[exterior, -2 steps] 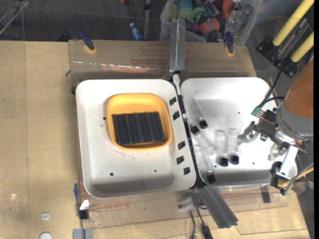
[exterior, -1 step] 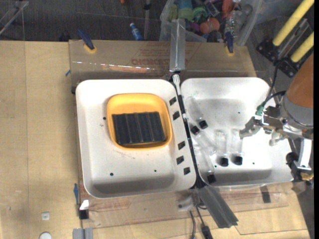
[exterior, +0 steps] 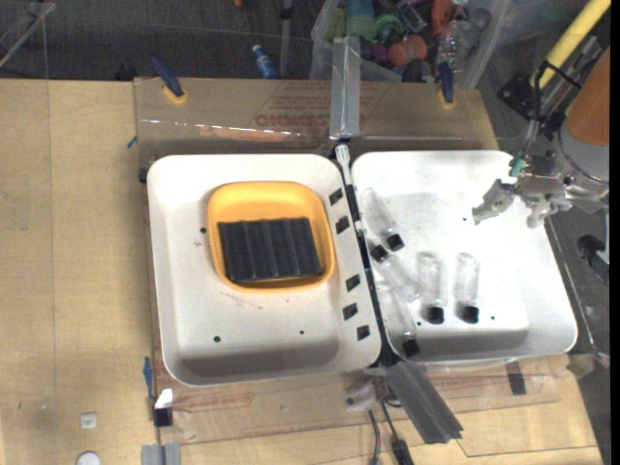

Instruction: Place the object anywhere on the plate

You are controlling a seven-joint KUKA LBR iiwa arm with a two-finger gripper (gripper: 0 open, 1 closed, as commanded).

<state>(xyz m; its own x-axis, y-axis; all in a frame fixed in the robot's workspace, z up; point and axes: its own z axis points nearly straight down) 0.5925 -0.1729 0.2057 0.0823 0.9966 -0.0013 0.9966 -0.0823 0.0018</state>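
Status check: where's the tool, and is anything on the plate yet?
Tool over right bin, nothing seen in it. Clear vials lie in that bin. Yellow plate carries a dark ridged block.

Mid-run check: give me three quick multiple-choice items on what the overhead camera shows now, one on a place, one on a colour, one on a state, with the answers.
1. Where does the plate lie?
A. in the left bin
B. in the right bin
C. on the bench outside the bins

2. What colour is the plate's rim?
A. blue
B. yellow-orange
C. green

3. How do the clear bottles with black caps stand to the plate?
A. stacked on it
B. leaning on its rim
C. apart from it, lying in the right bin

Answers: 1 A, it sits inside the left bin. 2 B, the rim is yellow-orange around a dark ribbed insert. 3 C, they lie across the divider from it.
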